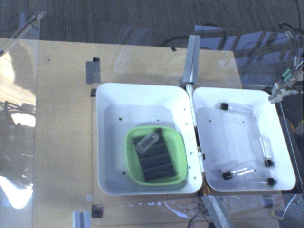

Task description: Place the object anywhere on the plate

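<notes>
A green square plate (179, 152) sits in the left white bin (107, 141), toward its front right. On the plate lies a dark ridged block (157, 164). A clear plastic tube (147, 142) rests tilted across the block's upper left corner, so it is within the plate's rim. Nothing is touching the tube.
The right white bin (280, 127) holds several clear tubes with black caps: one at the back (235, 108), one by the right wall (265, 148), others along the front (239, 173). A grey post (191, 61) stands behind the seam between the bins. Cables and fittings (286, 85) hang at the right edge.
</notes>
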### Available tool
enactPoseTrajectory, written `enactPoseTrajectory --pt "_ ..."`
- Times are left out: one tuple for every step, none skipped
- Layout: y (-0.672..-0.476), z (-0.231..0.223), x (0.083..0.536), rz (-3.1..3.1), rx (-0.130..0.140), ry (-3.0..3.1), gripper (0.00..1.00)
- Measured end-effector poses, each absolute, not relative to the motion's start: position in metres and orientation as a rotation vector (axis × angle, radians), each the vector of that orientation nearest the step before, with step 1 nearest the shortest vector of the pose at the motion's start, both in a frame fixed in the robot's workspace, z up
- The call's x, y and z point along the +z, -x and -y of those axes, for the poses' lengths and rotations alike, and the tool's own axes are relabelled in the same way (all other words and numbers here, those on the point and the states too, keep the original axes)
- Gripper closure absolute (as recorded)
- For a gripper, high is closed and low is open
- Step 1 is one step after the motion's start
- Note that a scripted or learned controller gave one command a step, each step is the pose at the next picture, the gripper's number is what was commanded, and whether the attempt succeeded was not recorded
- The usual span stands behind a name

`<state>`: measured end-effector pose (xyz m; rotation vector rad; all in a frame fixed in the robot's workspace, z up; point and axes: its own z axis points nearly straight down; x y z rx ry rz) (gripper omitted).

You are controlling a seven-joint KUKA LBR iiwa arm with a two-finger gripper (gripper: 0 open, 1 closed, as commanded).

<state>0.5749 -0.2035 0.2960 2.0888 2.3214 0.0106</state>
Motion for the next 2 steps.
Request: enactPoseTrajectory --pt "-0.575 0.203 0.296 -2.322 0.010 -2.089 0.00" --pt "-0.577 0.203 0.309 -2.322 0.016 -2.073 1.00"
